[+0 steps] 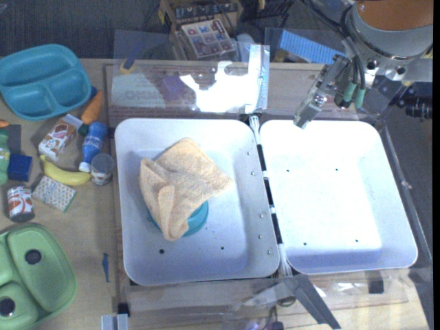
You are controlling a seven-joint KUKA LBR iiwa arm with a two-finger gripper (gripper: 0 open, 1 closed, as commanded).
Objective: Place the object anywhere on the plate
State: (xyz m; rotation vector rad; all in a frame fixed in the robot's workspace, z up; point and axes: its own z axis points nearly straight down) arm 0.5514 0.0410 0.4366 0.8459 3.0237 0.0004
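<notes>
A crumpled tan cloth lies in the left bin, draped over a blue plate of which only a rim sliver shows at the cloth's lower right. My gripper hangs above the far left corner of the right bin, well apart from the cloth and plate. Nothing shows between its fingers.
Left of the bins lie a teal divided tray, a banana, a small carton, a blue bottle, a can and a green tray. A clear shiny panel stands behind the left bin.
</notes>
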